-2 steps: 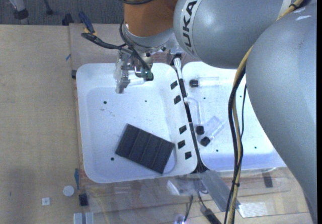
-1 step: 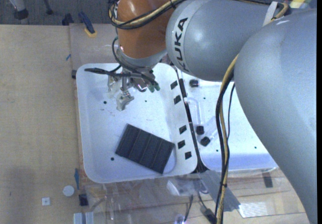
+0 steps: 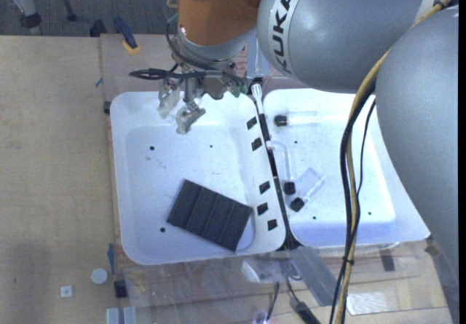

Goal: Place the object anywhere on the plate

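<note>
The plate (image 3: 210, 215) is a dark grey ribbed slab lying flat in the front of the left bin (image 3: 138, 170). Three clear tubes with black caps lie in the right bin (image 3: 364, 199): one at the back (image 3: 300, 119), one near the divider (image 3: 284, 164) and one beside it (image 3: 312, 183). My gripper (image 3: 179, 111) hangs over the back left of the left bin, well behind the plate. Its two pale fingers stand slightly apart, open, with nothing between them.
A row of small black tabs (image 3: 262, 188) runs along the divider between the bins. The big grey arm (image 3: 342, 17) covers the upper right, with cables (image 3: 353, 170) hanging across the right bin. Small bits of hardware (image 3: 98, 275) lie on the bench in front.
</note>
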Controlling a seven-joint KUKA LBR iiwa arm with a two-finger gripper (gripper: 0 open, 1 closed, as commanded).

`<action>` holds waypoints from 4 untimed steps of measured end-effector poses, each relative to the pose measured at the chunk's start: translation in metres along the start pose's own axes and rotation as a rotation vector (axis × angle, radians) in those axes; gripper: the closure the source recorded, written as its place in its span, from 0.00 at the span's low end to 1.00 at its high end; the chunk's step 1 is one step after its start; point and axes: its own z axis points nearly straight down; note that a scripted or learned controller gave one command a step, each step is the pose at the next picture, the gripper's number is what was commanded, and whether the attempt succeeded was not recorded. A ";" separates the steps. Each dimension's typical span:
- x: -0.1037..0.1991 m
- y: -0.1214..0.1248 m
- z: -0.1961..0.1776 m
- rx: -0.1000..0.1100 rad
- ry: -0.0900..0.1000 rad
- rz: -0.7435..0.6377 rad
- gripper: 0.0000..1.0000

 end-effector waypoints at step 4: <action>0.000 -0.001 -0.005 0.001 0.001 0.347 1.00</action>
